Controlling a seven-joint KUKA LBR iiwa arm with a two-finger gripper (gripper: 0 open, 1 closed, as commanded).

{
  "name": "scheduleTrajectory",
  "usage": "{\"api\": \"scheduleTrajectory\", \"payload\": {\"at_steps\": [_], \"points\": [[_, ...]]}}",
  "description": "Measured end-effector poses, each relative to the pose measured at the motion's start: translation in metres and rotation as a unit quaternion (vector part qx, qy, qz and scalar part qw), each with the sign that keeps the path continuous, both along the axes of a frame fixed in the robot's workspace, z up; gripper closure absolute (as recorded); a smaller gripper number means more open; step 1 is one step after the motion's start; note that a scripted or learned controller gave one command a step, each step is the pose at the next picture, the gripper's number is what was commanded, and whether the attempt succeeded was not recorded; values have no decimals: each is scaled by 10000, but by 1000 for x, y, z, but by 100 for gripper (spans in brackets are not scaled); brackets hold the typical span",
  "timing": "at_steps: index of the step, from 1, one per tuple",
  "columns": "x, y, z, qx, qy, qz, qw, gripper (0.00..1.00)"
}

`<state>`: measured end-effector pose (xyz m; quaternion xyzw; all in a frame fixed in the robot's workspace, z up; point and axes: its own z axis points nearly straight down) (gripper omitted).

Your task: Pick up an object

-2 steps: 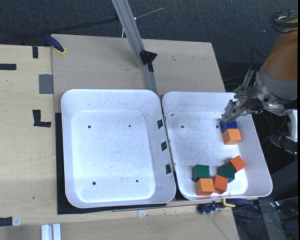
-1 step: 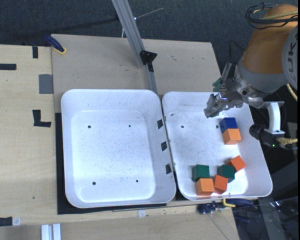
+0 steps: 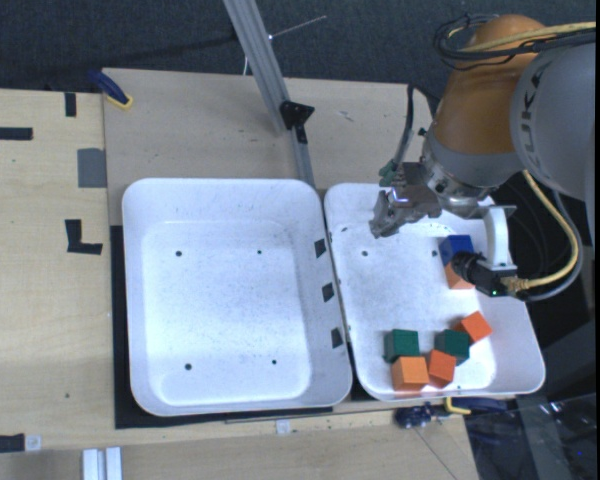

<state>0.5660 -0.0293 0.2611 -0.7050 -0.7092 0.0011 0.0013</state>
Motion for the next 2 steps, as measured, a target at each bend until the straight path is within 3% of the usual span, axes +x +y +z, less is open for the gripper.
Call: {"api": "scheduleTrajectory", "payload": {"at_steps": [2], "points": [[43, 101, -33, -2, -8, 1, 10000, 100]]}}
